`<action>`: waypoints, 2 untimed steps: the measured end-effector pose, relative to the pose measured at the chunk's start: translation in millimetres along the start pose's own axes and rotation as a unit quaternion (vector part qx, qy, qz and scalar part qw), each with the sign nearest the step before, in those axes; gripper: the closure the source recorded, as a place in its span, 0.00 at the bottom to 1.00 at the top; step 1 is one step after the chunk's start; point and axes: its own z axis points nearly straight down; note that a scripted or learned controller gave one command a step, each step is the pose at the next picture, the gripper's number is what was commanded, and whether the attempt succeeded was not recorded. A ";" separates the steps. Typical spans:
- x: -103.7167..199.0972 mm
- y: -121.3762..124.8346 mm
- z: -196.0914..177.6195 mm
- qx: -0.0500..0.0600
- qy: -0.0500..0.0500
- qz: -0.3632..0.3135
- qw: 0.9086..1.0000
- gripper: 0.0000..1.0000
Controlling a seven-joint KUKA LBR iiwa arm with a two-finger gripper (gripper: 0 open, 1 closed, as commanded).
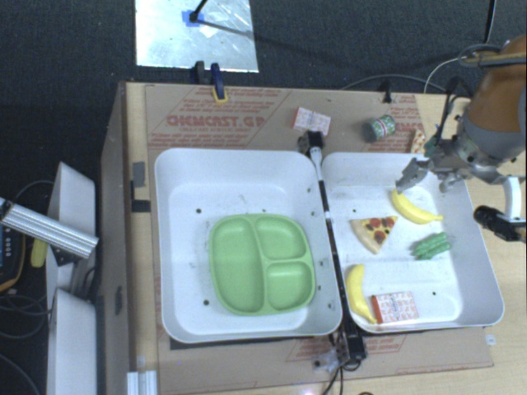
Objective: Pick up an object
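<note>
1. The gripper (428, 171) hung over the far right corner of the right bin (482, 282), its fingers spread apart with nothing between them.
2. Just beneath and slightly nearer lay a banana (414, 209), the closest candidate for a pick; by my reading the arm was lining up on it, though no contact was visible.
3. Other options sat loose in that bin: a pizza slice (375, 230) mid-floor, a green leafy piece (431, 245) to its right, a second banana (356, 291) against the dividing wall, and a red-and-white box (395, 308) beside it.
4. The left bin (185, 179) carried a green divided tray (262, 263), well apart from the action.
5. Both bins rested on a cardboard sheet (214, 118); a small can (381, 127) and a paper tag (312, 121) lay on it behind them.
6. Dark carpet surrounded the bench, with a shiny foil square (193, 23) on the floor beyond.
</note>
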 end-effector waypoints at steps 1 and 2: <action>54.1 -3.0 97.5 0.001 0.001 -0.001 1.000 0.00; 68.0 -35.2 102.6 -0.003 -0.002 0.001 1.000 0.00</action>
